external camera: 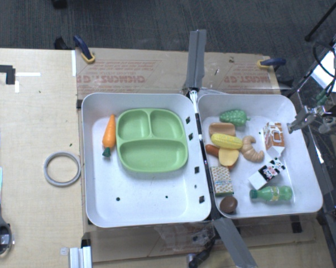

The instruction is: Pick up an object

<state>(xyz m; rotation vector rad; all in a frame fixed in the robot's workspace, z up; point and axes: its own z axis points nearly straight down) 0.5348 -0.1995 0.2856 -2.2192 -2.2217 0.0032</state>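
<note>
The brown ball (229,204) sits nearest, crowded by toys. The gripper (295,125) hovers at the right bin's (307,166) far-right edge; I cannot tell its state. Clutter risks a slipped grasp.

Red block lettering runs across the cardboard sheet (157,71) behind the bins, printed twice and seen upside down from here, too faint to spell out with confidence. The small cartons in the right bin (302,200) carry printed patterns, but nothing on them resolves into words or numbers.
</note>
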